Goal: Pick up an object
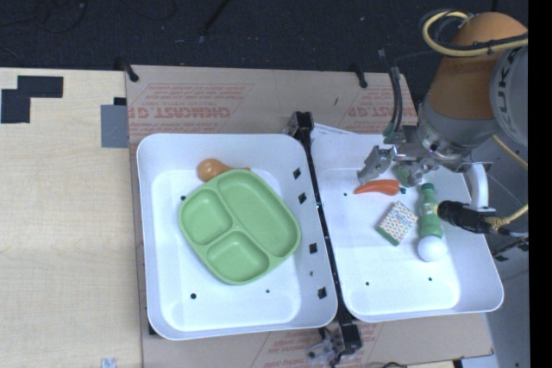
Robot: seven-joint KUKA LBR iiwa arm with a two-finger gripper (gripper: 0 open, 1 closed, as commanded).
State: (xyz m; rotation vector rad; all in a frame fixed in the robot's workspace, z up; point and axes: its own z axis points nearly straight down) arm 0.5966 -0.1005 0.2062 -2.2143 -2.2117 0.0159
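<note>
The right bin [405, 297] holds an orange carrot-shaped piece [378, 186], a small patterned card-like block [397, 222], a green bottle [429, 215] and a white ball [431, 249]. My gripper [391, 168] hangs over the bin's far side, just above the orange piece. Its two fingers stand apart and open, with nothing between them. The left finger [377, 159] is just beyond the orange piece's left end. The bottle lies right of the gripper, with the white ball at its near end.
In the left bin [164, 289] lies a green divided plate [239, 224], with an orange ball [211, 169] tucked at its far edge. A black divider [312, 220] runs between the bins. The arm's grey and orange body [470, 90] rises at the right.
</note>
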